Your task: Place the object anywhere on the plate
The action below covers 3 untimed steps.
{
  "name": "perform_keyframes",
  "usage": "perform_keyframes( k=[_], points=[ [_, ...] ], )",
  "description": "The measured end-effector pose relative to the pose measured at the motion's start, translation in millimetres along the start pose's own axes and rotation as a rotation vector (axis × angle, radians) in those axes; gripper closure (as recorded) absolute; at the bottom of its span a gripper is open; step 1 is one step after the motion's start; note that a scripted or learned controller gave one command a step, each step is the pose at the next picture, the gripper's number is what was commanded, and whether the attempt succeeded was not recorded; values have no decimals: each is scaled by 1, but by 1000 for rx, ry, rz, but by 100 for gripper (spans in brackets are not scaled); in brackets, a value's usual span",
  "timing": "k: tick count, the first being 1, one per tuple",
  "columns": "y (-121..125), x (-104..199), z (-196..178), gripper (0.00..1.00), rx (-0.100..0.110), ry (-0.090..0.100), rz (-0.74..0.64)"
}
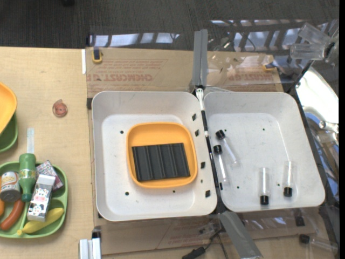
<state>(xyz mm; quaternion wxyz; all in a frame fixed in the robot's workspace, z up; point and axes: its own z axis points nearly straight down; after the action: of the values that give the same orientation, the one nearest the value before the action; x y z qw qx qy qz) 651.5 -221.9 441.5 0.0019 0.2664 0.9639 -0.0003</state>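
Two shallow white bins sit side by side on brown cardboard [135, 74], whose printing runs upside down from this view and cannot be read with confidence. The left bin [108, 161] is smooth plastic with rounded corners and holds a squarish orange plate [160, 133] with a raised rim; a dark, ribbed rectangular panel [161, 162] covers most of the plate's floor. The right bin [259, 117] matches the left and carries four clear tubes with black caps. The first tube [226, 145] lies tilted near the bin's left wall, the second tube [220, 167] sits just beside that wall, and the third tube [264, 185] and fourth tube [288, 179] lie near the front edge, caps toward the camera. All four rest on the bin floor, well apart from the plate. At the upper right, a pale, glossy part of the arm [318, 42] shows near the frame's corner; whether its pincer is open or closed cannot be told.
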Motion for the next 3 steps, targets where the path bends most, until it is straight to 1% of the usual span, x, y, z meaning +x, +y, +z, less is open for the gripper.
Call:
perform_keyframes(
  k=[1,2,3],
  points=[
    [1,0,0,100,0,0,-229],
    [1,0,0,0,-1,-1,-229],
    [-6,9,58,0,-3,2,-609]
  ],
)
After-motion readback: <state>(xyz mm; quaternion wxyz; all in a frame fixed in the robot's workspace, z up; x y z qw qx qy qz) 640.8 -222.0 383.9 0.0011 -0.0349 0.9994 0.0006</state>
